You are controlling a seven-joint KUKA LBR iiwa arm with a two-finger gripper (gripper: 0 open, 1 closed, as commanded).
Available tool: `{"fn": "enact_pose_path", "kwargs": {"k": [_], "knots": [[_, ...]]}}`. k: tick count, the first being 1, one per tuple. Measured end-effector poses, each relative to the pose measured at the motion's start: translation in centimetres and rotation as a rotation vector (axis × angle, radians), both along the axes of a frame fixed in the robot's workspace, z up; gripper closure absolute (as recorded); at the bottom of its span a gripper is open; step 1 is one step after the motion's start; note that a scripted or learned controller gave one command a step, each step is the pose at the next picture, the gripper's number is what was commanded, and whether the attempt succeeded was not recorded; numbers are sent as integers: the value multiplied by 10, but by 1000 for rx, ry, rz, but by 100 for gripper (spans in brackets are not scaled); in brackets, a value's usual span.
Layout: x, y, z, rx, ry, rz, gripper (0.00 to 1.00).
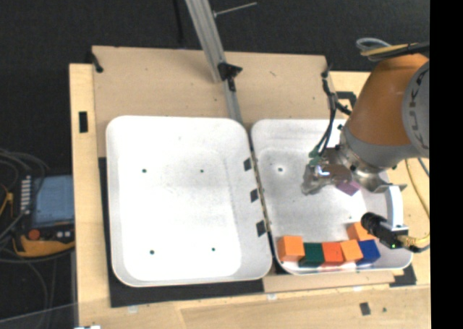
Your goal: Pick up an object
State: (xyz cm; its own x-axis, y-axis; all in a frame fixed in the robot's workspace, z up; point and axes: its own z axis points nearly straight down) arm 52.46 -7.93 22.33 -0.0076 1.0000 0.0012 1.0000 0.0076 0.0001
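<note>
My gripper (315,179) hangs over the middle of the right bin (289,147), below the orange wrist band. A purple piece (349,187) shows just right of the gripper, partly hidden by the wrist, and I cannot tell whether it is held. Along the right bin's front edge lies a row of blocks: an orange block (292,246), a green block (313,254), a second orange block (333,252), a lighter orange block (351,250) and a blue block (368,249). Another orange block (357,231) sits behind them.
The left bin (181,197) lies beside the right one, with small clips on the shared rim. A slanted metal rail (206,24) rises behind the bins. Cables and a black fitting (380,230) hang at the right bin's front right corner.
</note>
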Motion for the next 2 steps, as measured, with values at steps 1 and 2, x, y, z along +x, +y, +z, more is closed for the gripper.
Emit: {"fn": "enact_pose_path", "kwargs": {"k": [1,2], "knots": [[11,45,-6,0,0,0,100],[26,103,-10,1,-1,1,100]]}}
